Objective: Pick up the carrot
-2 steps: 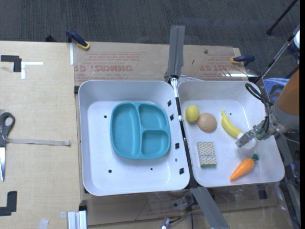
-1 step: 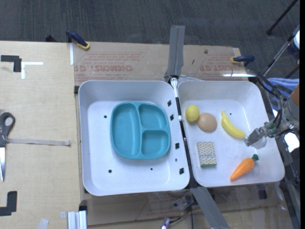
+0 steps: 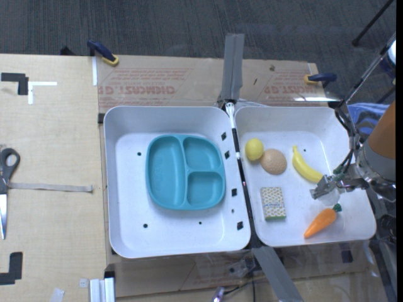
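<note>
An orange carrot [image 3: 320,223] with a green tip lies in the right bin [image 3: 283,123], near its front right corner. My gripper [image 3: 324,189] hangs just above and behind the carrot's green end, between it and the banana [image 3: 306,166]. Nothing shows between its fingers. The arm comes in from the right edge.
The right bin also holds a yellow lemon [image 3: 254,150], a tan round fruit [image 3: 274,162] and a small patterned box [image 3: 273,203]. A teal divided plate [image 3: 186,171] rests in the left bin [image 3: 126,187]. Scissors [image 3: 6,168] lie on the bench at far left.
</note>
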Motion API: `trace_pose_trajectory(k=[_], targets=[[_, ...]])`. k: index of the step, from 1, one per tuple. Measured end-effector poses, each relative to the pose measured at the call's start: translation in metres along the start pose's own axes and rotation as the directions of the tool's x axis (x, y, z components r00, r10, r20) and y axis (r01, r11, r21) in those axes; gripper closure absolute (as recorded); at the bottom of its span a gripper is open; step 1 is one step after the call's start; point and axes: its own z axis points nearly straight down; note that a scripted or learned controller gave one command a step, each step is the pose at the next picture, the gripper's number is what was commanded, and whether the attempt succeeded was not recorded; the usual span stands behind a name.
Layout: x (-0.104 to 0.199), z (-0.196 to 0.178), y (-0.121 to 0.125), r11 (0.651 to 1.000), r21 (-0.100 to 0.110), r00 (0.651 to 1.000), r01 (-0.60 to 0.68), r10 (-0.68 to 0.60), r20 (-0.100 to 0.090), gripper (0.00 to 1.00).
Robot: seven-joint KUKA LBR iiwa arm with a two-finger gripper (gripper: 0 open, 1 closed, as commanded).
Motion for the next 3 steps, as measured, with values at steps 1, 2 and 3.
trace_pose_trajectory(k=[1,2,3], targets=[[0.000,0.000,0.000,1.000,0.000,1.000,0.000,0.000,0.000,0.00],[0.047,0.018,0.005,0.994,0.000,0.994,-0.106,0.106,-0.001,0.00],[0.060,0.058,0.006,0.987,0.001,0.987,-0.159,0.159,-0.001,0.00]])
